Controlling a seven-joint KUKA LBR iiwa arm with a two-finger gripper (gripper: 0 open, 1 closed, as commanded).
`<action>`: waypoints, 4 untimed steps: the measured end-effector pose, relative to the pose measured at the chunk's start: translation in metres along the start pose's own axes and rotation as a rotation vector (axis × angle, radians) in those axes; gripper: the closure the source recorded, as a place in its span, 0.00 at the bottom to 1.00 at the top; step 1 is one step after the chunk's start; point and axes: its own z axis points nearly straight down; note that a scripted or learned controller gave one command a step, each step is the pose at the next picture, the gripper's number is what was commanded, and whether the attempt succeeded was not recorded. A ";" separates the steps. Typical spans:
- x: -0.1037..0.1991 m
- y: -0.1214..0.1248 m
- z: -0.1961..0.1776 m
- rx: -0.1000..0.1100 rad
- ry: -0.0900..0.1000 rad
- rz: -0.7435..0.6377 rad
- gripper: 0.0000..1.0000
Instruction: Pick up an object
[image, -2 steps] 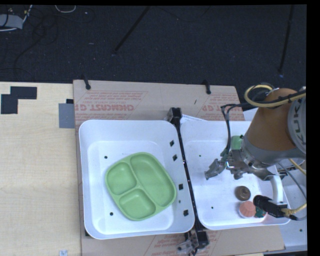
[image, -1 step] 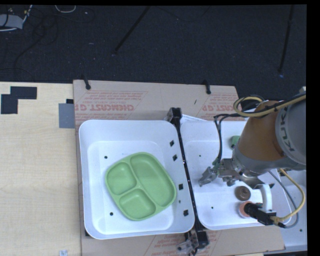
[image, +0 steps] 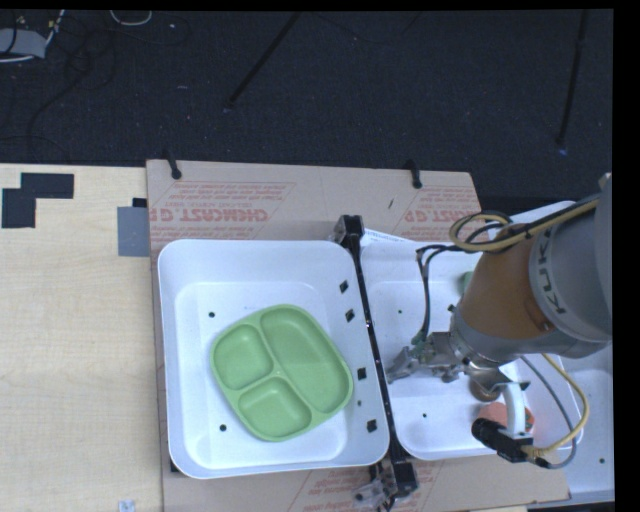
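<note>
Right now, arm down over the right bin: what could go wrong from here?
1. The arm hangs low over the right bin, hiding much of its floor, so a grasp there could close on nothing. A reddish object peeks out beside the wrist, mostly hidden.
2. Loose cables loop near the bin's edge and might snag.
3. The green divided plate lies flat in the left bin; its low rim may be hard to pinch.
</note>
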 end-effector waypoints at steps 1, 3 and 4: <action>-0.002 0.001 -0.013 -0.002 0.000 0.007 1.00; -0.008 0.002 -0.101 -0.006 -0.001 -0.001 1.00; -0.012 0.000 -0.163 -0.007 -0.001 -0.001 1.00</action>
